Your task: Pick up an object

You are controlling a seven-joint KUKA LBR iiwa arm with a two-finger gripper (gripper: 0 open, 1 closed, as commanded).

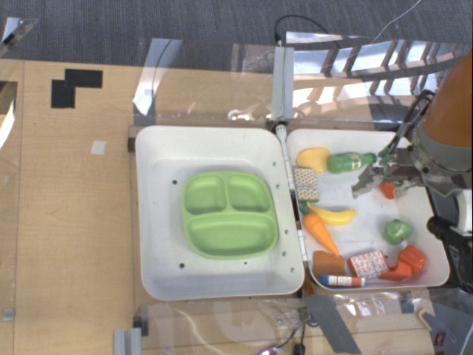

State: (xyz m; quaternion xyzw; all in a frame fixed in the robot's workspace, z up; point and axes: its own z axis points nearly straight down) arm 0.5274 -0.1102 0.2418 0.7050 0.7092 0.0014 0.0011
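Seemingly open, the tool point(372, 177) hangs at the right bin's point(442, 276) 1 o'clock, holding nothing, just beside a small orange piece point(387, 190): likely light, hard, slippery plastic, best pinched across its middle.

Looking down at a slant from one fixed spot above the bench point(66, 198), far enough off to be taking in both white bins whole: left bin point(159, 272) sitting mid-frame, right bin point(436, 272) nearing the right edge. Facing the dark floor point(148, 6) along the top.
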